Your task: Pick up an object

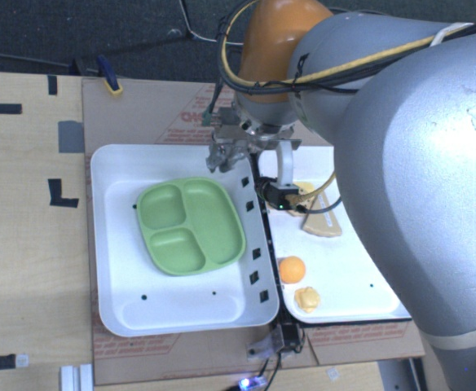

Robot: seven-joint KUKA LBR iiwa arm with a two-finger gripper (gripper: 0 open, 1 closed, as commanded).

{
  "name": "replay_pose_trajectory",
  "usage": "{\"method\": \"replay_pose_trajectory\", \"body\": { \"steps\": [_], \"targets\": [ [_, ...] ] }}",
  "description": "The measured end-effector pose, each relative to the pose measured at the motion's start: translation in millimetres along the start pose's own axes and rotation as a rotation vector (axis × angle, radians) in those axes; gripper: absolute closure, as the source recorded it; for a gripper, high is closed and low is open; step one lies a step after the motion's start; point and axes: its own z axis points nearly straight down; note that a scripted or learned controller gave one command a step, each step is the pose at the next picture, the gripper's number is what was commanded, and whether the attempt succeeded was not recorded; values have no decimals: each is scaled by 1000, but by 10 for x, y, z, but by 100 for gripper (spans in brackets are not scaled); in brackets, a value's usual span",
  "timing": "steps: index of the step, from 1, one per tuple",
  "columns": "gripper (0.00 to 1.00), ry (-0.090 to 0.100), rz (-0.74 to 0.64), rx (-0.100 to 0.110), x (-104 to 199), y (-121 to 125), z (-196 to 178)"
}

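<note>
My gripper (250, 155) hangs below the orange wrist band, over the back part of the divider between the two bins. A green divided plate (191, 226) lies in the left bin (107, 243), just left of and nearer than the gripper. In the right bin (360, 293) lie a tan wedge (323, 225), a small orange ball (292, 269) and a pale yellow lump (307, 298). A yellow piece (305, 191) shows just right of the gripper, partly hidden by it. Nothing is visibly held.
The grey arm covers the right bin's far and right side. Both bins rest on a cardboard sheet (148, 112) on the wooden bench. A blue and yellow clamp (107, 76) sits at the cardboard's back left corner.
</note>
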Motion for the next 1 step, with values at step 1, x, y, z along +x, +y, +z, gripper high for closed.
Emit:
{"method": "replay_pose_trajectory", "body": {
  "steps": [1],
  "targets": [
    [0, -1, 3, 1, -25, -5, -7]
  ]
}}
